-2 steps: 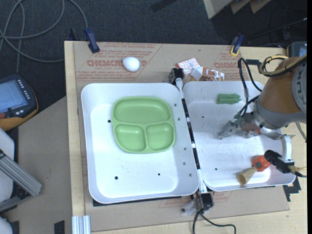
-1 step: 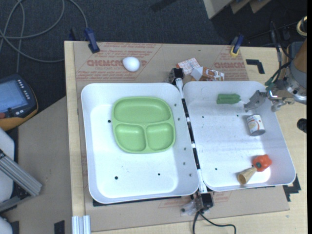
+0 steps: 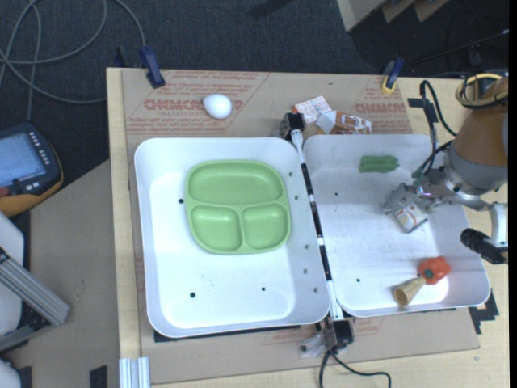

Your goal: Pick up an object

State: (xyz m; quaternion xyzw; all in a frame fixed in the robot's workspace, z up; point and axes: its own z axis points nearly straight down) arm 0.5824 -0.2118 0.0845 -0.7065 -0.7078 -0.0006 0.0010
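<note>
In the right bin, my gripper hangs low near the right wall, reaching in from the orange-banded wrist. Just below it, touching or nearly so, lies a small white and grey packet. A flat green piece rests toward the bin's far side, left of the gripper. An orange-red toy with a tan cone lies by the bin's near right corner.
The left bin holds a green divided plate. On the cardboard behind the bins sit a white egg-like ball and crumpled wrappers. Clamps hold the board at the back corners.
</note>
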